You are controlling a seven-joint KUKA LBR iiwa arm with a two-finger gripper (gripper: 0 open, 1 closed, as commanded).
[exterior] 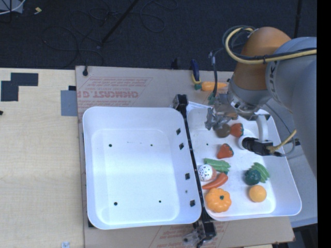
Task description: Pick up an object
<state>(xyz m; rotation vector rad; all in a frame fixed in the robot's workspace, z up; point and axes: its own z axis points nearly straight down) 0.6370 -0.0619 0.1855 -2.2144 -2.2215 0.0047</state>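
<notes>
Arm (274, 61) reaches in from the right over the right bin (289, 200); gripper (217, 119) low at the bin's far end, fingers pointing down and left; cannot tell whether they are apart or closed, too dark and small to read.

Just beside the fingertips: a brownish lump (223, 131), touching a small red-orange piece (236, 129) on its right; shape of the lump unclear, so no long axis readable; nothing seen between the fingers.

Right bin also holds: strawberry (225, 151), tip toward the near side; green pea pod (216, 165), long axis running left-right; white speckled ball (205, 172) against the left wall; red chilli (216, 181), lying aslant, tip up to the right; orange pumpkin (218, 200) near the front left corner; broccoli (253, 176) with a green pod (261, 170) just beside it; orange fruit (257, 193) near the front.

Left bin (90, 164) sits touching the right one along a black clipped seam.
</notes>
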